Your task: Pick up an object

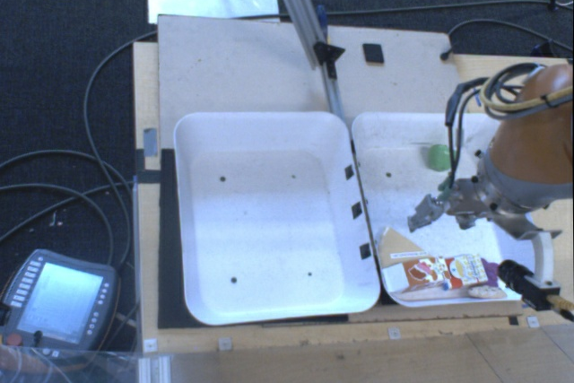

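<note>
Overhead view of a wooden bench (pixel 269 58) bearing two shallow white bins side by side. The left bin (pixel 193 193) has bare white walls and floor with a few small dark dots. The right bin (pixel 386 134) contains three items. A small green object (pixel 439 157) (roundish, its exact shape too blurred to name) sits near the bin's far wall. A flat printed carton (pixel 438 272), red and white with a tan triangular corner, lies along the near rim. A small pale object (pixel 486 291) rests just beside the carton's right end.

The grey arm (pixel 529 148), with its orange band, reaches in from the right, over the right bin. Its gripper (pixel 429 211) hangs between the green object and the carton, pointing left and down, apart from both. Whether the jaws stand wide or narrow cannot be told from this angle, and nothing is seen between them.

A handheld control pendant (pixel 56 299) lies on the dark floor at lower left, among cables.
</note>
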Tool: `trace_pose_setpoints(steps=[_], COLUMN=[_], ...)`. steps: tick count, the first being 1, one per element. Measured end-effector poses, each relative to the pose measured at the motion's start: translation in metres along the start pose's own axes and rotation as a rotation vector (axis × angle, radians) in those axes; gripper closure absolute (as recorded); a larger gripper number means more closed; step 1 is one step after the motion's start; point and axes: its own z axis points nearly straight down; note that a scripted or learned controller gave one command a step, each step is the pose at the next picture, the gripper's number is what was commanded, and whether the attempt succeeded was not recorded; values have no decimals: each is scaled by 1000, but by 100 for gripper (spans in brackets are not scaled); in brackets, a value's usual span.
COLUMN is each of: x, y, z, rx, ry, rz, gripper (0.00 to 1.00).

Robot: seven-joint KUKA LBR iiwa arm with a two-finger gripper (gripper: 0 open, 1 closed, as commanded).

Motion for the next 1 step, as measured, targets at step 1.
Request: trace_pose_setpoints(steps=[1], x=[-19], y=[54], z=[122], rx=[5], ry=[0], rz=[1], gripper=[0])
